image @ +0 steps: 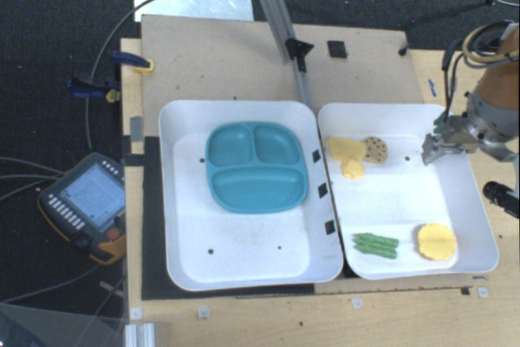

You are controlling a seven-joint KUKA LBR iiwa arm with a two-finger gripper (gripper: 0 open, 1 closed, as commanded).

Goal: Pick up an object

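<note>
- Food pieces lie in the right bin (479,207): a cookie (374,149) and two yellow lumps (347,152) at its far left, green beans (375,245) and a yellow disc (436,241) along the near edge.
- Gripper (431,149) hangs over the bin's far right, well apart from them all, holding nothing I can see.
- Best bet: centre above the isolated yellow disc, then descend straight.
- Whether its grip is released or clenched cannot be told; the arm is cut off at the right.

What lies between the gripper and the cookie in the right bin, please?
In the camera view, just bare white bin floor separates the gripper from the cookie.
</note>
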